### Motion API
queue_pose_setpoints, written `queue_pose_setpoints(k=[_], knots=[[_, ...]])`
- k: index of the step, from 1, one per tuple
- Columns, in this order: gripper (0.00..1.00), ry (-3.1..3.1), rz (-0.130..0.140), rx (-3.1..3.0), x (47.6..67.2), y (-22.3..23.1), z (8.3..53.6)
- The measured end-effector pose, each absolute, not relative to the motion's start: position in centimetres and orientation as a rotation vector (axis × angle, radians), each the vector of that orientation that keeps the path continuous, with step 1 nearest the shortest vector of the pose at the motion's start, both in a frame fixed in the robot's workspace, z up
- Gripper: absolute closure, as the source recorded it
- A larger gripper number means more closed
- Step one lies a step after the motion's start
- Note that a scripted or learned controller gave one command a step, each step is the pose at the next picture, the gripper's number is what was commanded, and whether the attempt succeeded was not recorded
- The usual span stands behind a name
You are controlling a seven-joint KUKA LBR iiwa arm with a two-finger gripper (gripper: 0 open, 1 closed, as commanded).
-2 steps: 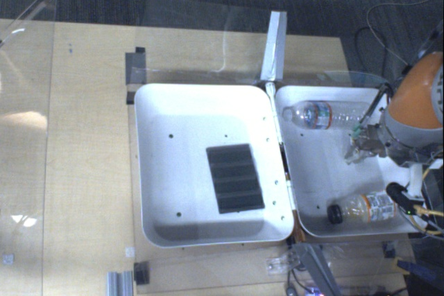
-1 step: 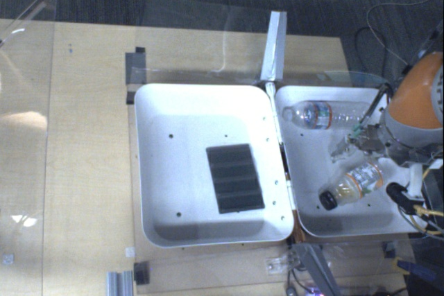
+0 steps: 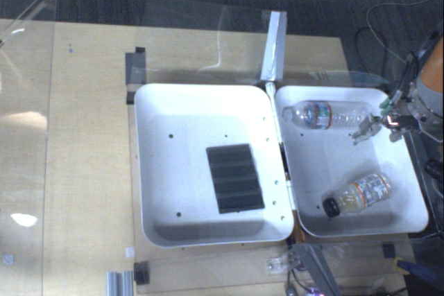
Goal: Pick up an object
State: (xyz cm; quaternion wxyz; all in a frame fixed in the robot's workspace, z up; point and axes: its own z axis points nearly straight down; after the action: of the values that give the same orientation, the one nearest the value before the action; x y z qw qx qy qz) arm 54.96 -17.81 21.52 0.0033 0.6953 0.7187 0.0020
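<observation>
Starting at the left, the table (image 3: 76, 149) is bare pale wood up to the left bin (image 3: 149, 149), where a dark ribbed slab (image 3: 236, 178) lies flat near the middle, its long side running roughly from eleven o'clock to five o'clock. It is well apart from the arm, with the whole bin wall and the divider between.

The right bin (image 3: 416, 215) holds the likelier things. Along its far edge a clear bottle (image 3: 326, 114) lies on its side, long axis close to nine-to-three, its label toward the nine o'clock end. Toward the near edge an amber bottle (image 3: 357, 195) with a dark cap lies tilted, the cap pointing to about eight o'clock and the base to two o'clock.

The tool (image 3: 378, 125) hangs over the right bin's upper right part, reaching in from three o'clock. It has nothing between its fingers; whether they are spread or closed I cannot tell from here, the parts being small and blurred.

What the next move turns on, as I judge it: the clear bottle lies just beside the tool at about nine o'clock, its end nearest the tool close by, while the amber bottle sits farther off at about seven o'clock. The clear bottle looks the nearer pick, and its axis points almost straight at the tool, so a grasp would want to come across the body, not along it.
</observation>
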Motion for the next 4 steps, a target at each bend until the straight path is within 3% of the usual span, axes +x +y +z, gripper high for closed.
queue_pose_setpoints(k=[1, 2, 3, 4], knots=[[0.00, 2.372, 0.006, 2.053, 61.0, -13.3, 16.3], [0.00, 2.528, 0.008, 1.844, 65.8, -12.3, 11.8], [0.00, 2.558, 0.006, 1.781, 64.7, -10.8, 10.2], [0.00, 2.729, 0.006, 1.539, 63.4, -12.6, 12.5]])
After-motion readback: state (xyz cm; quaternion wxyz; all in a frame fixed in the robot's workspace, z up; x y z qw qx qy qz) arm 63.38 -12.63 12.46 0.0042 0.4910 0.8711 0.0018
